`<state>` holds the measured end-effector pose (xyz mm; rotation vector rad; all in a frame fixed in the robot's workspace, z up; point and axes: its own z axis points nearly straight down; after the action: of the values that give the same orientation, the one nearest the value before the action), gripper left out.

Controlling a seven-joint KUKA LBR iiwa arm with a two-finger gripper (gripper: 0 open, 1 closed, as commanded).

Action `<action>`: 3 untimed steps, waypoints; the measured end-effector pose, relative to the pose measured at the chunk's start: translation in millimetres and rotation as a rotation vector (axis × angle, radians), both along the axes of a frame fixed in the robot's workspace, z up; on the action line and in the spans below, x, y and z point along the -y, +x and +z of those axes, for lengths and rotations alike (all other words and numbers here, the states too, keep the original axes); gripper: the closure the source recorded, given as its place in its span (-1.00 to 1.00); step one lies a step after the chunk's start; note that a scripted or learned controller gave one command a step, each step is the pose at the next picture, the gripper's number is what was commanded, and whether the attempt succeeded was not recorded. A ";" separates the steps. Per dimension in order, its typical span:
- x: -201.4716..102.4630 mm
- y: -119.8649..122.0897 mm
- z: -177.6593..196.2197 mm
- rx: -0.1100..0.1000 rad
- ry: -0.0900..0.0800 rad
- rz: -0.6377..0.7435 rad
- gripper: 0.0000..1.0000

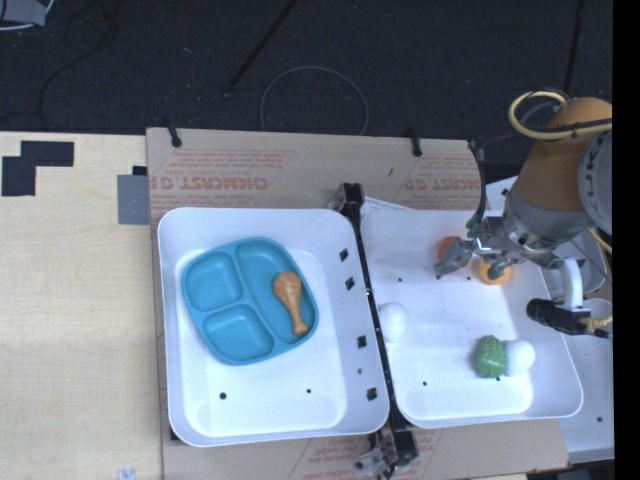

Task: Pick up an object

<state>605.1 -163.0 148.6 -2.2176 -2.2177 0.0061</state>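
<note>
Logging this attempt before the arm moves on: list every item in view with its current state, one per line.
Blue tray: flat in the left bin, drumstick in one compartment.
Drumstick: lying in the tray's long right compartment.
Green object: resting in the right bin.
White ball: resting in the right bin.
Orange object: in the right bin, beside the end effector.

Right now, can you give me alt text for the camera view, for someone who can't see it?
The grey arm's pincer hovers low in the right bin by an orange object, with a green object and white balls nearer the camera. The left bin holds a blue divided tray with a toy drumstick in one compartment.
</note>
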 end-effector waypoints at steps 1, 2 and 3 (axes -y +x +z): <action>-6.9 0.2 -63.2 -0.002 0.001 0.003 -1.00; -7.0 -0.2 -61.1 0.003 0.000 0.000 -1.00; -6.0 -0.3 -50.8 0.002 0.000 -0.002 1.00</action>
<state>604.8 -157.0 97.8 -2.2208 -2.2160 0.0037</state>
